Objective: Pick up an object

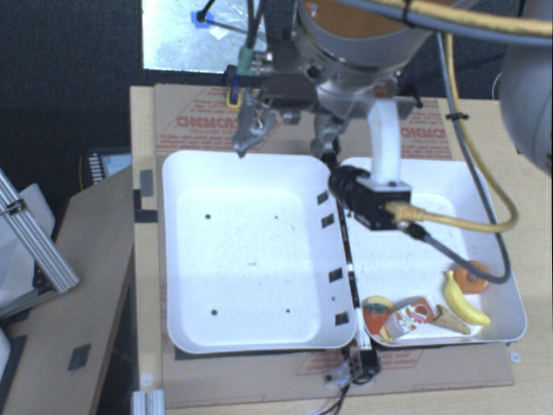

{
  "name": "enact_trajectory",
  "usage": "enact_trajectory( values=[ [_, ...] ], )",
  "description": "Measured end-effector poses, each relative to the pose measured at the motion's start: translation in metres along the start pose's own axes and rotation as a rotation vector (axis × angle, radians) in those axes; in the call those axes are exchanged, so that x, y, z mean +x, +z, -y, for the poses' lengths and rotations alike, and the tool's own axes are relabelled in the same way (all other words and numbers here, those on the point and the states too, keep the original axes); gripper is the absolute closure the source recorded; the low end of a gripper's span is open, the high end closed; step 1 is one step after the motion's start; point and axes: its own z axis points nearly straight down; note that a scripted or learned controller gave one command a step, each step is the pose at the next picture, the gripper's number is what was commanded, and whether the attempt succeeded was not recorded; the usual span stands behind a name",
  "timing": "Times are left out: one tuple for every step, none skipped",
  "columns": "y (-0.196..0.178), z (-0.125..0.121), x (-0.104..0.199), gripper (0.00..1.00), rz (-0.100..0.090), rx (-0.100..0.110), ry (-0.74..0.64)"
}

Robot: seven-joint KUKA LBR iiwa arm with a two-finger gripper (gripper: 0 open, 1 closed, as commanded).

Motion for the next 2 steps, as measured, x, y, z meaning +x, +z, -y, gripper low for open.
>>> enact_trajectory(
  values=[
    [-0.012,-0.001,-0.002,1.0,-0.001,-0.003,0.001],
    [0.001,-0.057,-0.094,1.0,0.005,-0.001,0.017]
  ],
)
